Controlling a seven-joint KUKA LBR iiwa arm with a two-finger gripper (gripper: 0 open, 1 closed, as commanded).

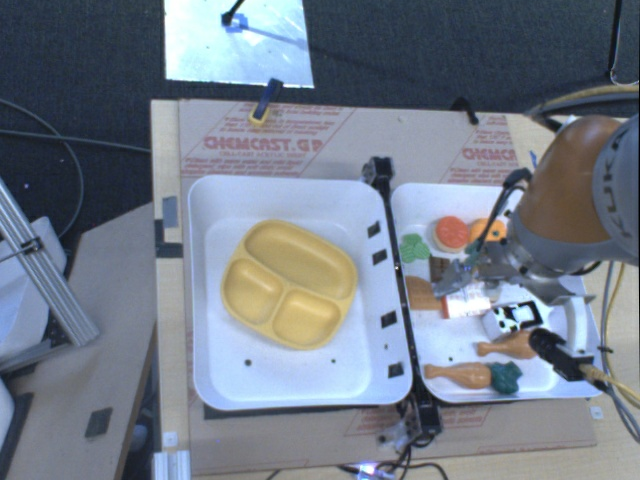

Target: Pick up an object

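Note:
My gripper point(463, 282) hangs low over the middle of the right bin point(430, 200), among the toy foods. Just left of it lies a brown block point(421, 294). A pale pinkish piece point(466, 306) sits right under it. Behind it are a green piece point(414, 247), a round red-orange item point(451, 232) and an orange item point(487, 232) partly hidden by the arm. In front lie a black-and-white toy point(516, 316), two tan drumsticks point(508, 347) point(459, 373) and a green broccoli point(506, 376). Nothing shows as held.
The left bin point(215, 368) holds a yellow divided plate point(289, 283). A black divider point(393, 268) runs between the bins. The arm's orange band point(565, 183) and grey body cover the right bin's far right side. Cardboard lies under both bins.

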